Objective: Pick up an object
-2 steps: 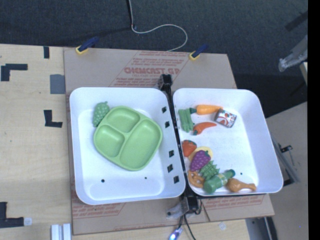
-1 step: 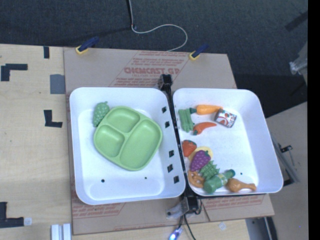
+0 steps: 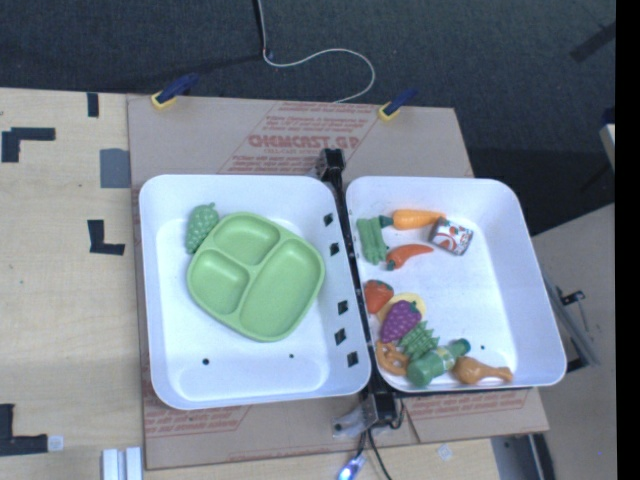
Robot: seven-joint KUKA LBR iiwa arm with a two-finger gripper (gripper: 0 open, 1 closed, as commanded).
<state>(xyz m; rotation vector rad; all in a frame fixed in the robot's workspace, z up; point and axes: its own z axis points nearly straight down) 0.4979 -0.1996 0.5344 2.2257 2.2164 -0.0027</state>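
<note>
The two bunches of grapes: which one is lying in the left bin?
The green bunch of grapes, beside the green divided plate at its upper left. The purple bunch of grapes lies in the right bin among the other toy foods.

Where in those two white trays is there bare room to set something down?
Left bin: a bare strip along its near edge, below the green plate. Right bin: open floor on its right side, past the can. Crowded along the divider, from the carrot down to the purple grapes.
</note>
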